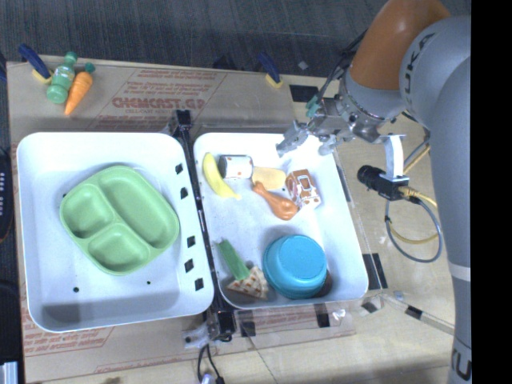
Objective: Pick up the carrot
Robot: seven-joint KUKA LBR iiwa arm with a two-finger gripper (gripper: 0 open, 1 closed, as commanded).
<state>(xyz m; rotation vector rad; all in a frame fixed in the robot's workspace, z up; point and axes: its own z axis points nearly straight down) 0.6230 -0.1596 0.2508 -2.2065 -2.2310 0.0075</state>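
Observation:
The carrot (pixel 78 91) is orange with a green top. It lies on the cardboard beyond the far left corner of the left bin (pixel 32 238), right beside a green toy bottle (pixel 59 83). My gripper (pixel 308 142) hangs over the far edge of the right bin (pixel 352 238), well to the right of the carrot. Its fingers are open with nothing between them.
The left bin holds a green divided plate (pixel 120 217). In the right bin lie a banana (pixel 216 175), a small white box (pixel 237 166), a drumstick (pixel 277 201), an orange-and-white toy (pixel 303 189), a blue bowl (pixel 296 266), a green vegetable (pixel 232 256) and a pizza slice (pixel 250 282).

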